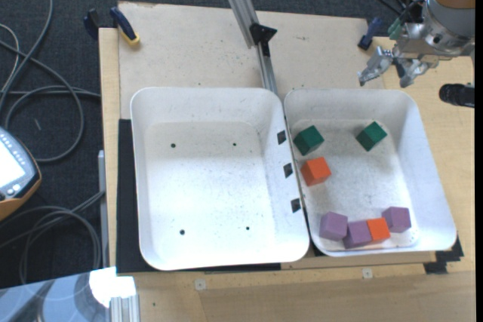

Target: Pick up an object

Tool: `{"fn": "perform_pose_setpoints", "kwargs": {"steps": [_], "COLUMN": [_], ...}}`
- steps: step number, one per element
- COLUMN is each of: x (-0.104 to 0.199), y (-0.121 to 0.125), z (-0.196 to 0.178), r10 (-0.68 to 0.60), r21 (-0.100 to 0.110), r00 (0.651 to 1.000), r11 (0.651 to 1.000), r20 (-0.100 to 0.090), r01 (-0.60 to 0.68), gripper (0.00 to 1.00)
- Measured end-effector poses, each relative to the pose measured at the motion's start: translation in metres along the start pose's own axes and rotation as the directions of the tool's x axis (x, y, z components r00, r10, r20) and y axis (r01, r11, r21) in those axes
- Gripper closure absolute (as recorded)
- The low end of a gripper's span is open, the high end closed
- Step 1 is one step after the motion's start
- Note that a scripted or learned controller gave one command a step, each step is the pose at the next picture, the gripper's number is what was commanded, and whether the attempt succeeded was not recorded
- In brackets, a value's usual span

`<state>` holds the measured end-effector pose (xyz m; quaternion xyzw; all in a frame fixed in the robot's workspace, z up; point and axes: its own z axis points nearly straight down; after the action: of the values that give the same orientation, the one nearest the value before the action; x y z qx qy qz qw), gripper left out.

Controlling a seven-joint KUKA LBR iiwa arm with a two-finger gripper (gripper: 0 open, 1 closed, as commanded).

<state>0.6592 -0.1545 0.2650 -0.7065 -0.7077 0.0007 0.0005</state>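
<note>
One fixed camera looks down at a slant on both bins (143,124) from above.

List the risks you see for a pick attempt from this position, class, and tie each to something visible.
1. Three purple blocks and an orange block crowd the right bin's near wall; the fingers may not fit between them.
2. The gripper hangs open above the bin's far rim, so a straight descent could hit the rim.
3. One green block sits near the bins' shared wall, inviting a clip.

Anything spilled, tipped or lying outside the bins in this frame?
Nothing stands out. All seven blocks sit inside the right bin: two green, two orange, three purple. The hand is above the bin's far rim, holding nothing.
</note>
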Motion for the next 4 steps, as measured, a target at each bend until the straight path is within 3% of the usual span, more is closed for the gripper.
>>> {"fn": "perform_pose_setpoints", "kwargs": {"steps": [1,2,3,4], "x": [0.028,0.118,0.165,0.161], "y": [-0.031,-0.046,-0.016,-0.057], "z": [-0.078,-0.025,-0.049,0.027], "r10": [-0.002,-0.007,-0.005,0.003], "r21": [-0.012,0.004,-0.008,0.010], "r00": [1.000,1.000,1.000,1.000], "r11": [1.000,1.000,1.000,1.000], "r20": [0.001,-0.005,-0.002,-0.001], "r01": [0.002,0.007,0.005,-0.003], "gripper": [0.00,0.00,0.00,0.00]}}
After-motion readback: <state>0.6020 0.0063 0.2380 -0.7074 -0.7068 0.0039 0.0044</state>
